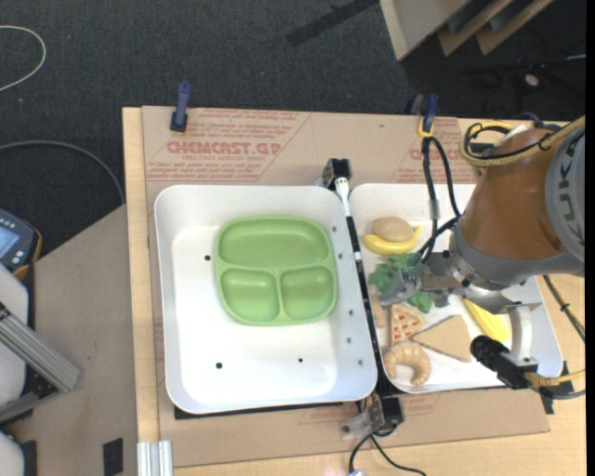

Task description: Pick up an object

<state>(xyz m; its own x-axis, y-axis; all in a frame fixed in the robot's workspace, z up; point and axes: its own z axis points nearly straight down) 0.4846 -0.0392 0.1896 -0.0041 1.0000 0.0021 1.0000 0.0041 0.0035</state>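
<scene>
Reading "CHEMCAST GP" in red, board (223,139) beneath both bins (177,279).

The bench top (232,139) was a tan board printed with faint red lettering, held at its far edge by 2 blue clamps (180,104). Around it lay dark grey carpet (186,46), crossed at the upper left by a thin pale cable (28,42). A pale wooden piece of furniture (465,23) stood at the top right. Light was even, without hard shadows.
</scene>
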